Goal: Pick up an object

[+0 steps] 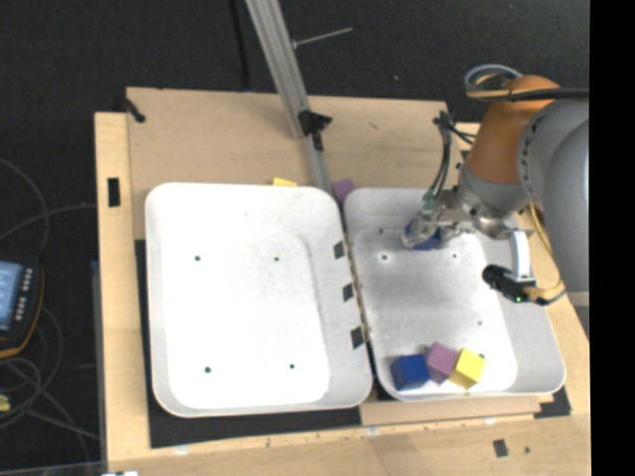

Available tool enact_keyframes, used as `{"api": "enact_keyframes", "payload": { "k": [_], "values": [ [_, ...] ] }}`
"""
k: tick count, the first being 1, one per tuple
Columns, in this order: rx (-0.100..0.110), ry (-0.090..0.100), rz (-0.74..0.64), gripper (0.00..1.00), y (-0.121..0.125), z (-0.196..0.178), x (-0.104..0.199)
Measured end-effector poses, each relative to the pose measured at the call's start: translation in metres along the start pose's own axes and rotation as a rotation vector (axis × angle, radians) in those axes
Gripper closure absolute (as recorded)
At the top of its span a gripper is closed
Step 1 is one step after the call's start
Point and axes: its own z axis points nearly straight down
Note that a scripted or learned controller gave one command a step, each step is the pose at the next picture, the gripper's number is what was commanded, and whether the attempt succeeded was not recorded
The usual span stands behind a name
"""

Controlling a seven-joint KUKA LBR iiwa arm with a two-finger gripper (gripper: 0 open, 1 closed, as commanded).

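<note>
Blocks sit in my right bin (536,360), huddled at its near edge — a blue one (408,371), a purple one (441,361) and a yellow one (468,367), touching in a row. My gripper (421,234) hangs low over that bin's far part, well apart from them; whether it is clenched I cannot tell. Beside it lies the left bin (243,296).

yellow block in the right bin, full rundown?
The yellow block is a small cube, plain matte yellow, foam or plastic by its look. It sits slightly rotated near the near edge of the right bin, against the purple block. The gripper is at the bin's far end, well apart.
</note>
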Motion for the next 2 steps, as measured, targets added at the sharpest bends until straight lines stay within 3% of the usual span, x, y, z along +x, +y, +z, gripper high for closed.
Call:
{"api": "enact_keyframes", "payload": {
  "k": [1, 2],
  "values": [
    [-0.006, 0.005, -0.003, 1.00, 0.012, -0.093, 0.079],
    [0.001, 0.007, -0.004, 1.00, 0.010, -0.109, 0.171]
  ]
}}
